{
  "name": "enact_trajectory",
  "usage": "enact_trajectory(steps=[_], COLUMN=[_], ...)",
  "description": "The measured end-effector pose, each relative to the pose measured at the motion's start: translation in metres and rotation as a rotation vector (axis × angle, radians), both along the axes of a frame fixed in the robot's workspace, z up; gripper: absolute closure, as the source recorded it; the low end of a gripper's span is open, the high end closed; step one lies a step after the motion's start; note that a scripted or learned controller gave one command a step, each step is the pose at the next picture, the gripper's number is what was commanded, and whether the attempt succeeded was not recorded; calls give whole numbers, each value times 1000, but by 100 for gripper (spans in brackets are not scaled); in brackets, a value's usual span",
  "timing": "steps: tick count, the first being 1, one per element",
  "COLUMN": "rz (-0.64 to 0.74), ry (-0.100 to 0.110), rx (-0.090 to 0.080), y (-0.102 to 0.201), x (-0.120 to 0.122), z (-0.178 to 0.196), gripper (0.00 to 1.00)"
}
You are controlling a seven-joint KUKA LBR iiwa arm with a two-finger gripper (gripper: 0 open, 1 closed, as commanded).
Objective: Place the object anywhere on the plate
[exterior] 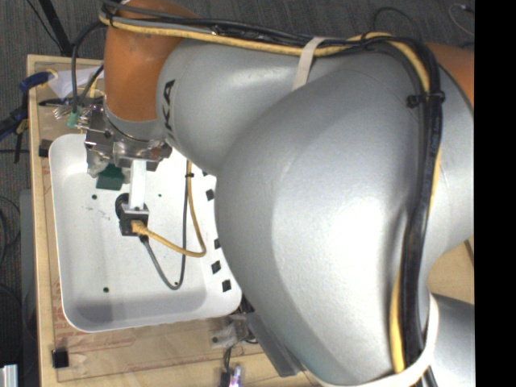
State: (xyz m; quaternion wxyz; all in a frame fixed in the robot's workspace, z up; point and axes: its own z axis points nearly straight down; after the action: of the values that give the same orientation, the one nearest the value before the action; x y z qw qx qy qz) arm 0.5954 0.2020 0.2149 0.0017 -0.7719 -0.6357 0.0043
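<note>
Jaws (121, 185) hanging low over the shallow white plastic bin (89, 297), can't tell if they're gripping; no plate visible.

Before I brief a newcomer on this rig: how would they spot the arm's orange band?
Start at the huge grey arm covering most of the view. Follow it up and left to above the white bin. The orange band is the one rust-coloured ring among grey casing.
</note>
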Motion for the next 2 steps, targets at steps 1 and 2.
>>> enact_trajectory(steps=[1,2], rz=[-50,353], ry=[-2,0], rx=[0,4], y=[-29,-49], x=[59,60], z=[-48,-55], gripper=[100,100])
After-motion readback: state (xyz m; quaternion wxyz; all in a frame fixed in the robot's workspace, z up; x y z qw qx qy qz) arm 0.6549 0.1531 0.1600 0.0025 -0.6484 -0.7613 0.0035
